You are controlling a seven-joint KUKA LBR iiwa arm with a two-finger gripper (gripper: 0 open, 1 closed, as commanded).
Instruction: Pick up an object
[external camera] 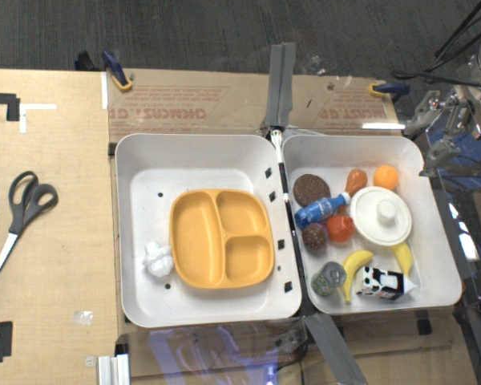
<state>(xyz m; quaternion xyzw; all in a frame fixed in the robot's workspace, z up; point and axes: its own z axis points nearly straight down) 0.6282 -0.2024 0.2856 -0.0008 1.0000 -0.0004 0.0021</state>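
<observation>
Right bin [433, 295] is crowded, all packed around the white lidded bowl [382, 213]. An orange [386, 176] sits just above the bowl, and a blue bottle [322, 208] lies to its left, long axis pointing at the bowl. A tomato [341, 228] touches its lower left and a banana [354, 267] curves below.

The gripper [449, 127] hangs up and to the right of the bowl, outside the bin's corner, so every target lies down-left of it, the orange likely nearest. It's a blurred metal tangle against cables; spread or closed, I cannot tell.
</observation>
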